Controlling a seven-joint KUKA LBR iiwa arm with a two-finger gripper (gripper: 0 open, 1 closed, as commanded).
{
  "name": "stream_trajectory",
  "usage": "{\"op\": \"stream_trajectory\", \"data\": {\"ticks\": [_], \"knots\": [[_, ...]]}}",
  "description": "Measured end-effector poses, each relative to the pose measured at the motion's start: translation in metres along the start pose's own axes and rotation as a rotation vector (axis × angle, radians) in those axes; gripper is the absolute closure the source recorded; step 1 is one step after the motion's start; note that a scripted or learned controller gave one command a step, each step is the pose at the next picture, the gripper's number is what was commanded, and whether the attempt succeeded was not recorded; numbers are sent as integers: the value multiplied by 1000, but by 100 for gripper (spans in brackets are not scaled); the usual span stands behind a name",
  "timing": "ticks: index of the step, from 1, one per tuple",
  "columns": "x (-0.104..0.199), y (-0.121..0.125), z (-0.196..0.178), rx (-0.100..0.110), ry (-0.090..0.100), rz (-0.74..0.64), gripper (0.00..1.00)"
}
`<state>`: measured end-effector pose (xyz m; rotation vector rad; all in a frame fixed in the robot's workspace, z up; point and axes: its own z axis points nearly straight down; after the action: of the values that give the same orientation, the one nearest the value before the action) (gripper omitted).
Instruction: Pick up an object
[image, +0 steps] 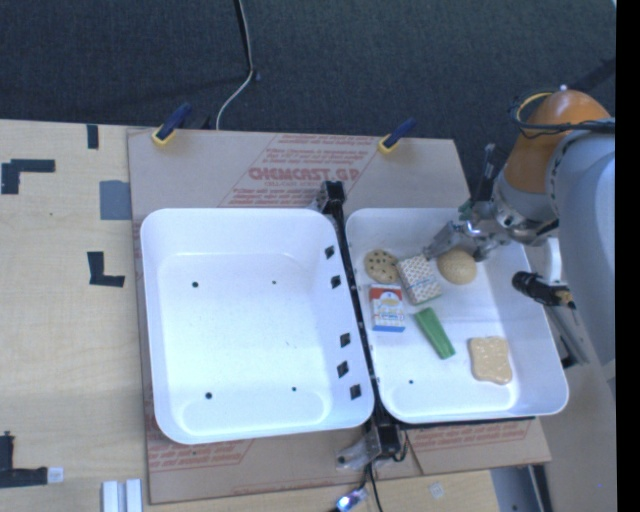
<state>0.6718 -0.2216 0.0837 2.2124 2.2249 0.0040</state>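
One tool (447, 243) low beside the tan ball (457, 267).

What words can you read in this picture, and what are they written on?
"CHEMCAST GP": red print on the brown board under the two white bins.
More red print at the board's bottom corners: too blurred to read.
Small red and white box in the right bin: it has a label, but too small to read.
Checked packet beside it: no print I can read.
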Motion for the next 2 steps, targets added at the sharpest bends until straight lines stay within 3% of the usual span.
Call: {"op": "stream_trajectory", "data": {"ticks": [1, 2], "knots": [[-2, -2, -49, 1, 0, 4, 0], [-2, -37, 0, 5, -1, 5, 0]]}}
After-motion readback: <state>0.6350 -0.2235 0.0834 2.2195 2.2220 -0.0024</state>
